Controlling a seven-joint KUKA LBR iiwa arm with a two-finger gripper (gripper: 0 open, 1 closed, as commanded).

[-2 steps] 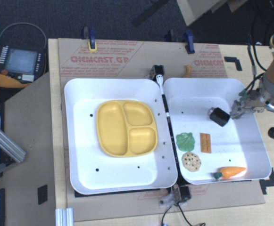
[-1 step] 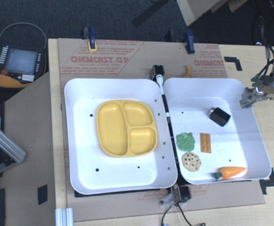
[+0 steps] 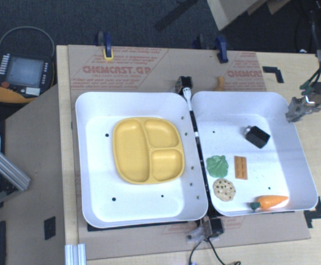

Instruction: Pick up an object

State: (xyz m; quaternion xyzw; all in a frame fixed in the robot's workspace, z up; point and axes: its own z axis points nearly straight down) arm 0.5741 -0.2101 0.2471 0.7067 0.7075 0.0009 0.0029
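Note:
The right bin [image 3: 293, 148] holds several small items. A black block [image 3: 257, 136] lies toward the back, with a green leafy piece [image 3: 217, 165] and a brown rectangular wafer [image 3: 240, 167] in the middle. A speckled cookie [image 3: 224, 189] and an orange carrot [image 3: 270, 202] rest near the front rim. My gripper [image 3: 299, 109] hovers at the bin's far right rim, well right of the black block and apart from every item. Nothing shows between its fingers.
The left bin [image 3: 94, 148] carries a yellow divided plate [image 3: 149, 149]. A black clip [image 3: 185, 85] sits where the two bins meet at the back. Cardboard lies under both bins, and a tablet [image 3: 25, 70] rests off the bench to the left.

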